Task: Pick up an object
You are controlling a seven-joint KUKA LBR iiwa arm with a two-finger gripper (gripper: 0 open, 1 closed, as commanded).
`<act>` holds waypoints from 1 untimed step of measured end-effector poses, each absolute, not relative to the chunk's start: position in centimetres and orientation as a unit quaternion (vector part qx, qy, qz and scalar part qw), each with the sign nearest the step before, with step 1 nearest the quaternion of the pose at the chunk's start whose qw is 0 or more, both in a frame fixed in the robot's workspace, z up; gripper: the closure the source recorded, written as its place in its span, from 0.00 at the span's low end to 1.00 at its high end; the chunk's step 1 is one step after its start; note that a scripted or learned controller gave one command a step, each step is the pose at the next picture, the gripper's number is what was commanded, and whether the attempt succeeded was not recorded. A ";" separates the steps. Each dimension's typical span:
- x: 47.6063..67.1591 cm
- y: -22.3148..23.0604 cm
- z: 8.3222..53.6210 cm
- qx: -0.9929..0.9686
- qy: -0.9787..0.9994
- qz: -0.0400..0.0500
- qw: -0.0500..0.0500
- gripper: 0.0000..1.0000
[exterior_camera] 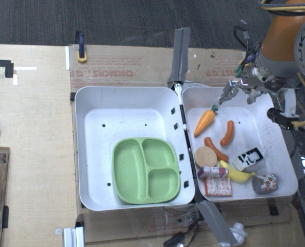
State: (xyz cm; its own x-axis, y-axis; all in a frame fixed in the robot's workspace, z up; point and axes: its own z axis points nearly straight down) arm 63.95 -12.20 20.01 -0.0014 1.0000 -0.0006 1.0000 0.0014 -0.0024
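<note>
Up over the right bin (276,138), the pincer (238,90) hangs spread apart, gripping nothing, beyond the carrot (204,122).

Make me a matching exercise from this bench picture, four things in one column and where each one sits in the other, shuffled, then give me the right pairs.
Things:
1. green divided plate
2. carrot
3. banana
4. gripper

Places:
A. over the far edge of the right bin
B. near end of the right bin, among the clustered items
C. inside the left bin
D. far half of the right bin, close to the divider

Pairs: 1-C, 2-D, 3-B, 4-A
</note>
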 end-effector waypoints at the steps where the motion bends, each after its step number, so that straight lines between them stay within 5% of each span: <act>1: 61.9 -11.3 9.2 -0.647 -0.762 0.001 0.001 0.00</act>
State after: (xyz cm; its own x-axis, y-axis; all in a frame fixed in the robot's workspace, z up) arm 61.88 -11.26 9.16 -0.1624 0.9867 0.0003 0.9867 0.1624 -0.0019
